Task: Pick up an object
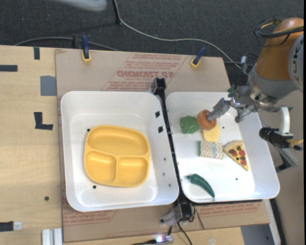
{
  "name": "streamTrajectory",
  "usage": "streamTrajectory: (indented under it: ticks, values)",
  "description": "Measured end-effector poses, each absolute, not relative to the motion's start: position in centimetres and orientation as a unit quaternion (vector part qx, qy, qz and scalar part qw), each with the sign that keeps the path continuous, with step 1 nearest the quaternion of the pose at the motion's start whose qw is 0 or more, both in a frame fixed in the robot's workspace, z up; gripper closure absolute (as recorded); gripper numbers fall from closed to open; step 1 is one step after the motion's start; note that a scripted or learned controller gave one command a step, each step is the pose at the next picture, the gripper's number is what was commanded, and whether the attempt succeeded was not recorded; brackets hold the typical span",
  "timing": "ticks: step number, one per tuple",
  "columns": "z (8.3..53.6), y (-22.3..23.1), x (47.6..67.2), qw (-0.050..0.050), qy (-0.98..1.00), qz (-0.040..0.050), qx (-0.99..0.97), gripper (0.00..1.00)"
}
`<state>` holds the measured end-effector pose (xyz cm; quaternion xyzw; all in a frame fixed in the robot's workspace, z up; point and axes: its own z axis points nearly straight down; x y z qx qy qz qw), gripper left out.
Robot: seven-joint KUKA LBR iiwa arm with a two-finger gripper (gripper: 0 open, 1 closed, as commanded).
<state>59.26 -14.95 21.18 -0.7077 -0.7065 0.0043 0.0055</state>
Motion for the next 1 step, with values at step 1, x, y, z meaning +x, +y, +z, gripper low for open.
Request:
streamTrajectory:
  ticks: [1]
  values:
    - [21.77, -14.91, 59.50, 0.001, -0.708, 0.0013, -0.707, 0.00]
